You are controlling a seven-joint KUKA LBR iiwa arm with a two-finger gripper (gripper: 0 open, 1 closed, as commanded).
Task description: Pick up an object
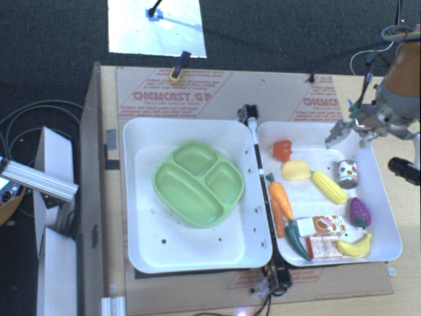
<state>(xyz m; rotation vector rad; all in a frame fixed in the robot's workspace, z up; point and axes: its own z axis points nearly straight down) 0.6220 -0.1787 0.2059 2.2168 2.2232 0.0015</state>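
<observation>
A: The gripper (350, 131) hangs over the far corner of the right bin (388, 232), fingers spread apart, nothing between them. Every candidate lies below, in that bin.

B: Best pick, in my view, is the small can (347, 172), just beside the yellow corn cob (329, 187). It's nearest, a short cylinder with a printed label, probably rigid.

A: I'd come straight down and close across its round side, keeping clear of the cob. The smooth wall could slip, so centre it well.

B: The rest looks like glossy plastic food: red tomato (282, 150), rounded lemon (296, 170), tapering carrot (281, 200), knobbly purple grapes (359, 212), curved banana (355, 245), flat cartons (323, 226).

A: Crowded near the front wall, hard to reach cleanly. The left bin (148, 249) carries a green divided plate (198, 184), broad and awkward to grip.
</observation>
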